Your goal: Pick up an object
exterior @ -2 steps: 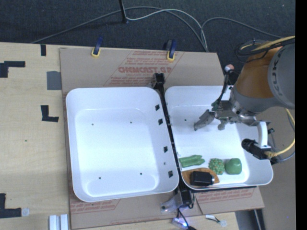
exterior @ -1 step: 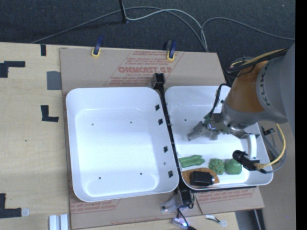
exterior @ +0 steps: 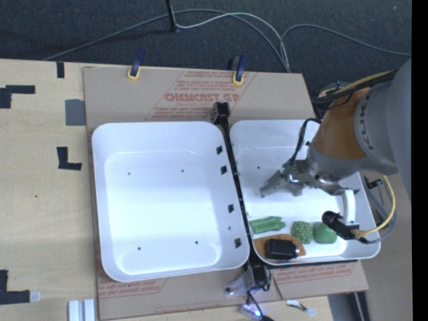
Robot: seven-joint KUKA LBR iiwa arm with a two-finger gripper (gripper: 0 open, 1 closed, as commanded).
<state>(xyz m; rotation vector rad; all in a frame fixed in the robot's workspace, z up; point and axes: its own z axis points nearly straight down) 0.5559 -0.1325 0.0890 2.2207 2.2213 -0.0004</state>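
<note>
Over right bin (exterior: 267, 136), my gripper (exterior: 275, 184) hangs spread, nothing between fingers; toys (exterior: 267, 225) bunched along near wall, so I'd reach lower.

Two white bins side by side on a cardboard sheet (exterior: 200, 99) with red print. Left bin (exterior: 107, 146), right bin (exterior: 267, 131); a black divider (exterior: 231, 179) runs between them. Two clamps, blue and yellow, on the sheet's far edge: one (exterior: 136, 66) left, one (exterior: 238, 70) right. Sheet lies on a wooden tabletop (exterior: 40, 199) marked with black tape (exterior: 65, 159). Grey cables (exterior: 221, 19) trail over dark carpet (exterior: 80, 12) beyond.
</note>
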